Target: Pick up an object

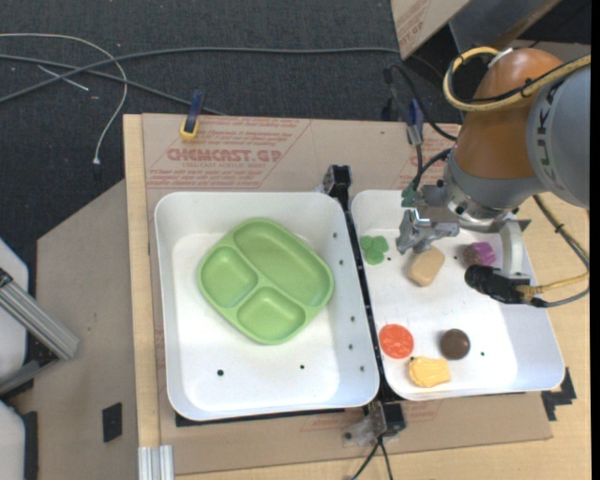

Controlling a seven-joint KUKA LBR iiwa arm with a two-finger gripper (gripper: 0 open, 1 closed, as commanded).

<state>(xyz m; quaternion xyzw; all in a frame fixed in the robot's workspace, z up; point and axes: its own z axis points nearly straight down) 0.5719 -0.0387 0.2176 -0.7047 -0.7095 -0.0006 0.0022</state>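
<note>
While the gripper [419,236] hangs low over the far part of the right bin [534,375], I cannot tell how it is set, and nothing shows in its grasp. Just below it and touching or nearly so lies a tan block [426,268], with a green piece [374,248] just to its left and a purple piece [482,253] to its right. Nearer the camera lie an orange disc [396,340], a brown ball [455,343] and a yellow piece [429,372], and well to the left a green divided plate [265,279] rests in the left bin [187,375].

Dark carpet floor [281,56] at twelve o'clock, crossed by thin pale cables [103,70]. Brown printed cardboard sheet [234,155] covering the desk. Cardboard box [427,23] toward one o'clock.
</note>
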